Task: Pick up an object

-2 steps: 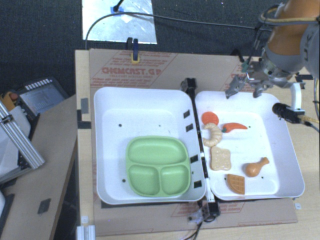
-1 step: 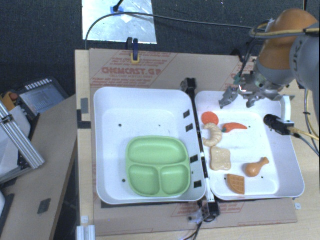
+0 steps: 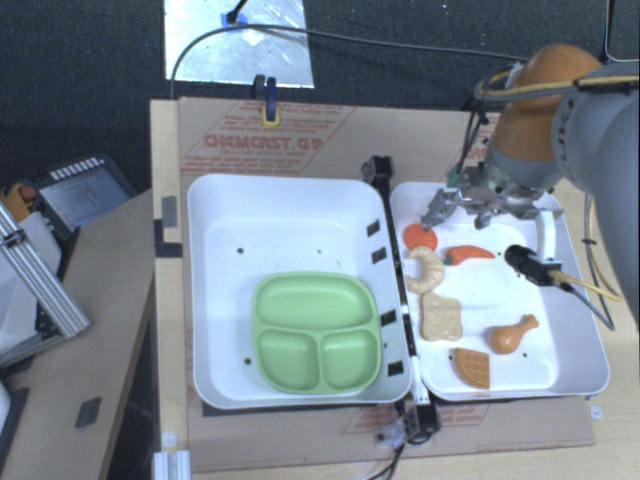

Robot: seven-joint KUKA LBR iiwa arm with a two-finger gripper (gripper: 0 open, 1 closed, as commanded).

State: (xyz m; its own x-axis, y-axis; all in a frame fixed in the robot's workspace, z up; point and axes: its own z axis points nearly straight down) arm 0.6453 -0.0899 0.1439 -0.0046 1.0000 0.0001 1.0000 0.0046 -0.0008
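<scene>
over the right bin [image 3: 575,368] the gripper [image 3: 438,209] hangs open and empty, just above the red tomato [image 3: 420,237] — packed near the croissant [image 3: 427,269], so it might slip away or snag a neighbour.

Toy tomato [image 3: 420,237], chili [image 3: 468,255], drumstick [image 3: 512,334] lie in right bin [image 3: 580,368].

I've got the grey arm [image 3: 590,133] reaching in from the right, its orange band [image 3: 535,103] just above the wrist, and the gripper [image 3: 462,208] hanging low over the far end of the right bin [image 3: 575,368], angled toward the divider.
</scene>
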